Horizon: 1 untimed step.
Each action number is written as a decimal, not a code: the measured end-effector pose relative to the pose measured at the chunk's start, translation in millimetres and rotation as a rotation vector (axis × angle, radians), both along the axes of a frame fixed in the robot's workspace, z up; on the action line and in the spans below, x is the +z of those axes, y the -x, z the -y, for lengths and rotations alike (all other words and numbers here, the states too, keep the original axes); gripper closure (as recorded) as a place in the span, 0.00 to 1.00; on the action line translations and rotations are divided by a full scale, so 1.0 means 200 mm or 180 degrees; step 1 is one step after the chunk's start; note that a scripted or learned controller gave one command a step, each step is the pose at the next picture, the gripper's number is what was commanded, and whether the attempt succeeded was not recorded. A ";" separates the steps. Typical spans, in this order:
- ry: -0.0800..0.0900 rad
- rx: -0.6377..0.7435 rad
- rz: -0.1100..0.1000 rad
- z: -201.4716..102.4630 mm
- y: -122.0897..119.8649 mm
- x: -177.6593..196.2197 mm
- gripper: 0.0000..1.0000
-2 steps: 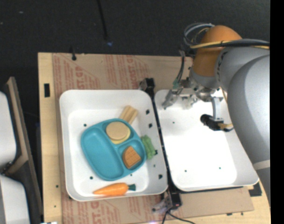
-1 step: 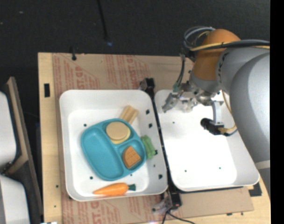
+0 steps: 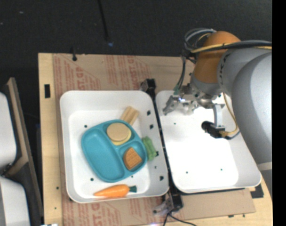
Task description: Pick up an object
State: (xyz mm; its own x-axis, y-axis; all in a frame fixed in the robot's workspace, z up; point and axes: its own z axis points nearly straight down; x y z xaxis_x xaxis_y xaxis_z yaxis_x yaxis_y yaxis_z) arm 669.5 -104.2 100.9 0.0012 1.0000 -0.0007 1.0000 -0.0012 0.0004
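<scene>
Your gripper (image 3: 180, 102) hangs over the right bin's (image 3: 204, 173) far left corner; whether it is released or clenched cannot be told. Nothing is visibly held, so you are likely at the approach step. The carrot (image 3: 115, 190) lies along the left bin's (image 3: 70, 140) near edge, well apart from the gripper. Next, you must cross the divide and descend. A blue tray (image 3: 99, 157) sits centrally beside it.

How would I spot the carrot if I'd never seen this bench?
Find the left white bin, the one holding a blue divided tray. The carrot lies along that bin's near edge, below the tray: the only long orange thing, with a green tip.
</scene>
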 end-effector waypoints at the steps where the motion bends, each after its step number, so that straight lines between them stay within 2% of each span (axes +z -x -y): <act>1: -0.0001 0.0002 0.0002 -0.02 -0.06 0.00 0.00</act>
